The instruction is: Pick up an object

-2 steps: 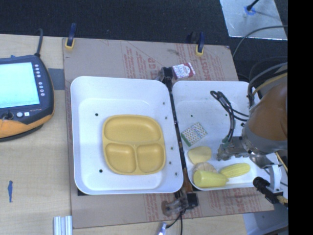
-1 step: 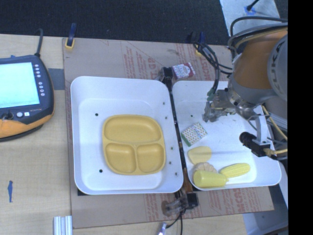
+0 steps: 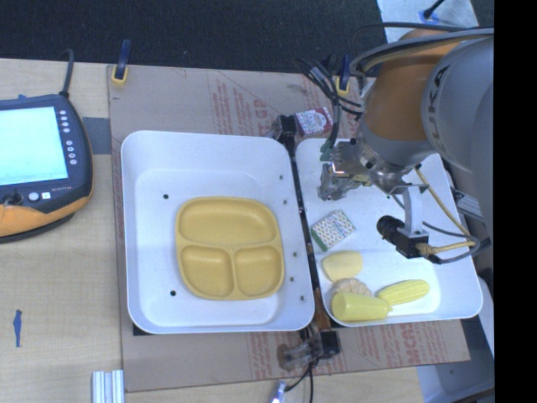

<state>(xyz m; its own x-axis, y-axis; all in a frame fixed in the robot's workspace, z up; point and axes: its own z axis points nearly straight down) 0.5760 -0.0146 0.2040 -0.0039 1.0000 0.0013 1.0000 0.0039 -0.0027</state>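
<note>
We saw grey two-finger gripper (image 3: 333, 183) low over upper part of right shallow white bin (image 3: 457, 296); could not tell its state. Pickable items lay below it in that bin: small green-white checkered packet (image 3: 332, 228), pale yellow rounded piece (image 3: 342, 265), yellow corn cob (image 3: 404, 291), yellow cylinder (image 3: 359, 307). Left shallow white bin (image 3: 147, 225) held yellow three-compartment plastic tray (image 3: 228, 248).

glossy white plastic bins (image 3: 143, 225)

A pale wooden bench (image 3: 59, 284) carries a brown cardboard sheet (image 3: 210, 99), with dark carpet (image 3: 210, 15) beyond.
</note>
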